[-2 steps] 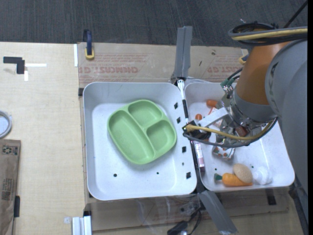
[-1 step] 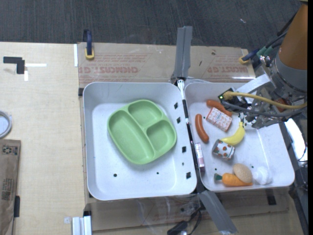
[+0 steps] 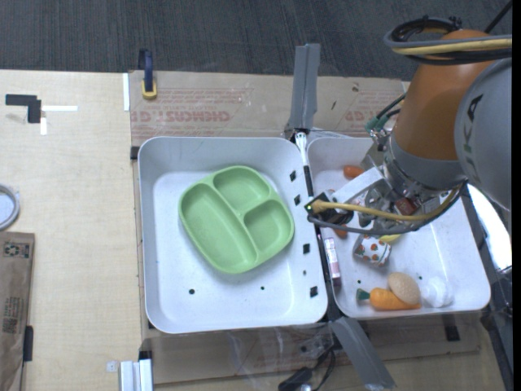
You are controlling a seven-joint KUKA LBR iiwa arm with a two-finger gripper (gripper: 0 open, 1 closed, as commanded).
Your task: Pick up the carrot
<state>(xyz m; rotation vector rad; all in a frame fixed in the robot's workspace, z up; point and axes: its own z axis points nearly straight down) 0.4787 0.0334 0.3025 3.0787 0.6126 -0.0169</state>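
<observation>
Gripper (image 3: 383, 206) sits low over the right bin (image 3: 456, 304), mid-bin; can't tell its state, wrist and cables block it. Carrot (image 3: 384, 300) lies at the bin's near edge, touching a beige bread roll (image 3: 404, 287), apart from the gripper. Green divided plate (image 3: 236, 218) is in the left bin (image 3: 163, 300).

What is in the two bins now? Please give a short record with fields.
left bin: holds a green divided plate
right bin: holds a carrot, a beige rounded item, other small items
carrot position: near the front wall, beside the beige item
arm: above the right bin
end effector: over the bin's middle, apart from the carrot
task state: carrot not picked up yet
</observation>
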